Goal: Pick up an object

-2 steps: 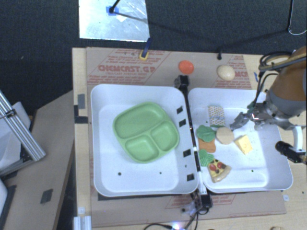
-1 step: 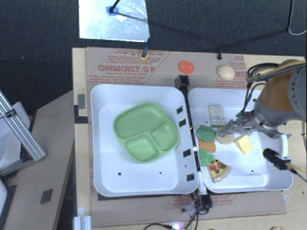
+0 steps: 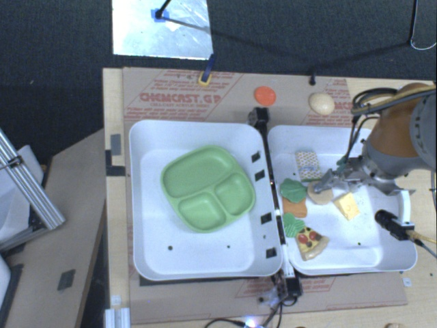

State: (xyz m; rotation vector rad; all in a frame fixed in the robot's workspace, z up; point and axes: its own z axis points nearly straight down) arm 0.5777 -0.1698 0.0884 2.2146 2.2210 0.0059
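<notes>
Camera view: gripper (image 3: 326,182) low in right bin (image 3: 392,262), over round cream piece (image 3: 319,195); finger state cannot be told. Advise centring on piece before closing, clear of cheese wedge (image 3: 347,206).

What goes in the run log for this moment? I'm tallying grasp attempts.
gripper low in right bin | at round tan piece | grasp unconfirmed | green tray in left bin
</notes>
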